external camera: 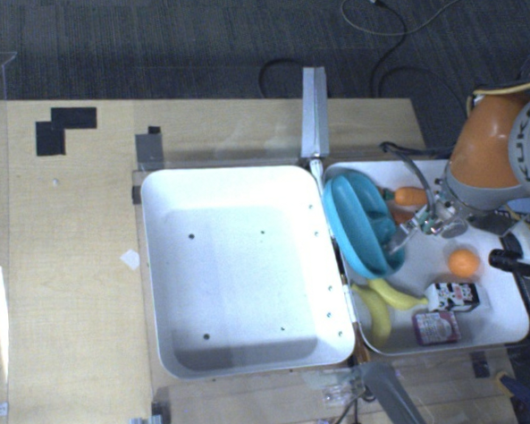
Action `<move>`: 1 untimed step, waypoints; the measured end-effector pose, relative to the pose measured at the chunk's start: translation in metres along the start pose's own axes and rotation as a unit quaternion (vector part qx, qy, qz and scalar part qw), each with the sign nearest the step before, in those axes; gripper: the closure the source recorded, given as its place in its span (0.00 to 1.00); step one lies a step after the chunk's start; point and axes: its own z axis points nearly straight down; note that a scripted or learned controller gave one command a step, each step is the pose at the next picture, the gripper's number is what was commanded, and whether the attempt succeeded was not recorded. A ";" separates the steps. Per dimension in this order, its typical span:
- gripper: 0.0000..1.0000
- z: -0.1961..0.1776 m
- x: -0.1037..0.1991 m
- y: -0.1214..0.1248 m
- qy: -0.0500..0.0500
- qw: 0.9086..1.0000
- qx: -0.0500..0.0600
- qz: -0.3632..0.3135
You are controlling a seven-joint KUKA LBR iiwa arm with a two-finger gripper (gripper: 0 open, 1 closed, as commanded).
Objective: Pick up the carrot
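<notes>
I've got the gripper (424, 217) low in the right bin (514, 326), beside the carrot (408, 195); can't tell if open/closed.

We see pale wood bench (62, 264), black tape marks (63, 128) far left, dark grey carpet (165, 33) behind, loose black cable (396, 15)

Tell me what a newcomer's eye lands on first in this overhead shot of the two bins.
The orange band of the arm at the right edge stands out, with the gripper reaching down into the right bin. That bin is crowded: a blue bowl tilted against its left wall, the carrot just behind the gripper, an orange ball and a banana near the front. The left bin is a broad white expanse.
</notes>
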 end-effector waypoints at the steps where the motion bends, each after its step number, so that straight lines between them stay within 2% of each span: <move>1: 0.00 -0.002 0.022 -0.043 -0.001 1.000 -0.002 0.013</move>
